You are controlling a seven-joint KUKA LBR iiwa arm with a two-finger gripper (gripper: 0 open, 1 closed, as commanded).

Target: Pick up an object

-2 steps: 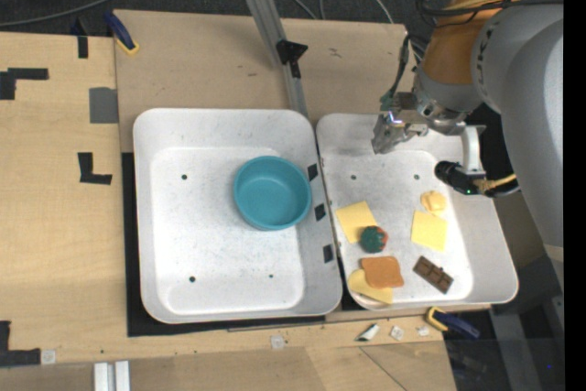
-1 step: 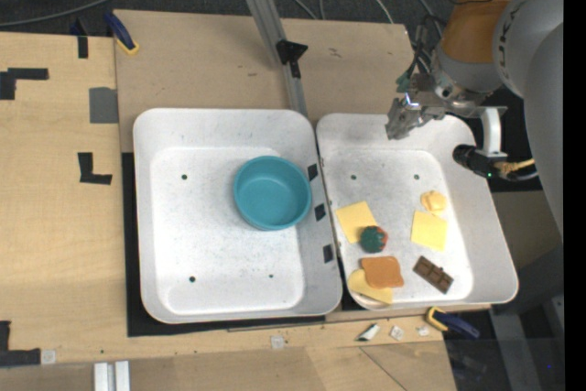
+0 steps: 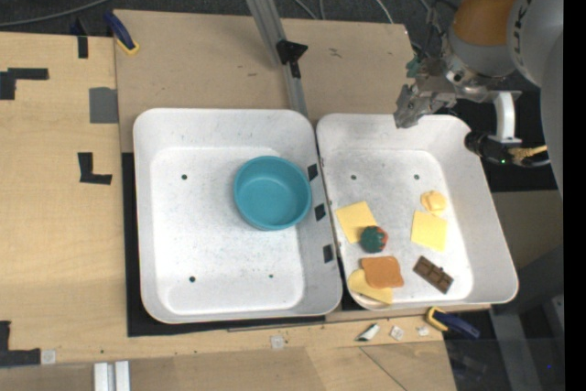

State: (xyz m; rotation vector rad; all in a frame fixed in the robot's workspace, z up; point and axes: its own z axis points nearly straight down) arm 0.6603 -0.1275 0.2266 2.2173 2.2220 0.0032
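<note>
Plywood bench (image 3: 211,59) carries two shallow white bins side by side. In the right bin (image 3: 481,197) lie flat foam pieces: a yellow square (image 3: 355,219), a green ball (image 3: 373,239), an orange slab (image 3: 381,271), a brown bar (image 3: 432,274), another yellow piece (image 3: 429,231). All sit toward its near half, well apart from the gripper (image 3: 409,110), which hangs over the bin's far rim. Whether it is open or closed I cannot tell. Grey arm (image 3: 513,9) bends in from the right. A blue bowl (image 3: 271,191) rests in the left bin (image 3: 165,197).
</note>
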